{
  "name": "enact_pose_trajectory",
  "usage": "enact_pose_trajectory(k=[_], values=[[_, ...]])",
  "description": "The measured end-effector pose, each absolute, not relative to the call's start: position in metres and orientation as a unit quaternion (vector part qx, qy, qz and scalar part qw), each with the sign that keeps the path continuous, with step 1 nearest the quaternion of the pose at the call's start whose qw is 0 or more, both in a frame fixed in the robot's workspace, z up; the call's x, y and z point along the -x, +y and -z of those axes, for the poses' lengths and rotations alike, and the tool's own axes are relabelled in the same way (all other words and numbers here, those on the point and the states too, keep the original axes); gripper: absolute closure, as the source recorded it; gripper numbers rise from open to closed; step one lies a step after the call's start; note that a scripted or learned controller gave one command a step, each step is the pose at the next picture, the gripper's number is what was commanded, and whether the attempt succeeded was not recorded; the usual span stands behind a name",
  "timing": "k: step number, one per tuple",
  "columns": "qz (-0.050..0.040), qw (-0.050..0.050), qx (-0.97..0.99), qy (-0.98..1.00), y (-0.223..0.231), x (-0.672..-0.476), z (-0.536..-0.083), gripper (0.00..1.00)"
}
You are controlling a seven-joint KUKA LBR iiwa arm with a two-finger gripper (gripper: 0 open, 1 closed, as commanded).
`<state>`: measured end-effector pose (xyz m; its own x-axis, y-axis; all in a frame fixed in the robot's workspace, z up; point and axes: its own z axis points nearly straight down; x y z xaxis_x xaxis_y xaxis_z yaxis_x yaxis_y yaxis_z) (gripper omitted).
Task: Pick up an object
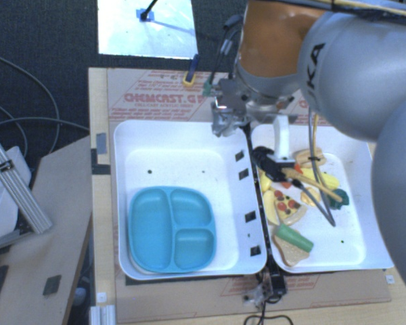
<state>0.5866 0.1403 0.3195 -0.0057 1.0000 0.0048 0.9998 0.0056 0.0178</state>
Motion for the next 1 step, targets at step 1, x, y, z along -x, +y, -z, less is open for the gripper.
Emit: enact_pose_trajectory(k=[1], values=[[0.0007, -0.001, -0.704, 0.710, 0.2038, -0.6051, -0.2252, 1.00]])
